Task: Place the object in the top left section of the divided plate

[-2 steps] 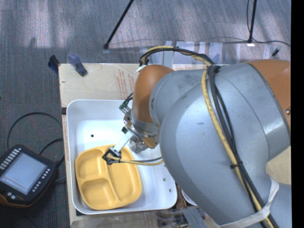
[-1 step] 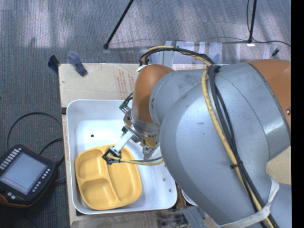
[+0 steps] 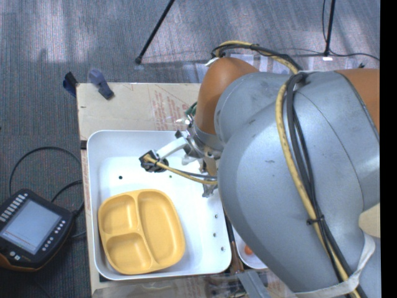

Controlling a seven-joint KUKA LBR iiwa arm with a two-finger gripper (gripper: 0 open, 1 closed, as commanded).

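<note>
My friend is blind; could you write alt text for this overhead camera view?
A large grey robot arm reaches from the right over a white bin holding a yellow divided plate, whose sections look empty. A handheld screen sits left.

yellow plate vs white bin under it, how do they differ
The plate is yellow, the bin white. The plate is split into three sections, the bin is one open tray. The plate is smaller and lies askew to the bin's walls. Both are shallow with rounded corners.
</note>
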